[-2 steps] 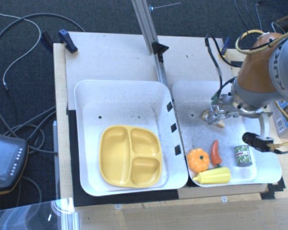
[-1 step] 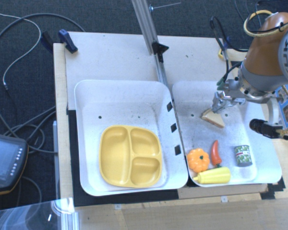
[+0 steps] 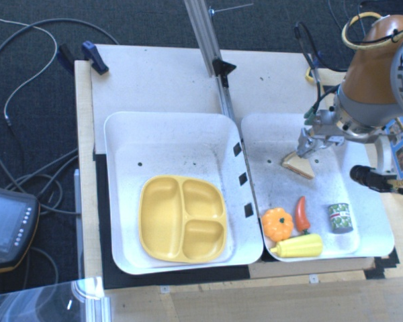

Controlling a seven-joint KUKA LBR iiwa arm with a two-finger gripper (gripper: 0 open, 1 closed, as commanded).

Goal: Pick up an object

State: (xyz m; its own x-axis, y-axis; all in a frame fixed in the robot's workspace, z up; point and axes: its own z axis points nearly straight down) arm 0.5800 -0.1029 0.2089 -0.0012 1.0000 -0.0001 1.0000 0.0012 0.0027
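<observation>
The gripper [image 3: 311, 141] hung low in the right bin [image 3: 269, 136], right over a tan wedge [image 3: 299, 166] that looked like a sandwich slice or toast, lying flat on the bin floor. Whether the fingers were open or closed I couldn't tell — they blurred into the wrist hardware from this angle.

Risks, as I judged them: the wedge was thin and flat w/ a sloped top, so fingers could skid off or shove it along the slick plastic floor instead of closing round it. A pinch on the narrow tip probably wouldn't hold.

Other stuff sat at the bin's front edge, well apart from the wedge: a ribbed orange pumpkin [image 3: 277, 223], a smooth red chili [image 3: 301, 213], a yellow corn cob [image 3: 299, 247] and a small green-labelled can [image 3: 340, 218]. The left bin [image 3: 121, 139] held a yellow divided plate [image 3: 183, 218] — glossy, three compartments.
</observation>
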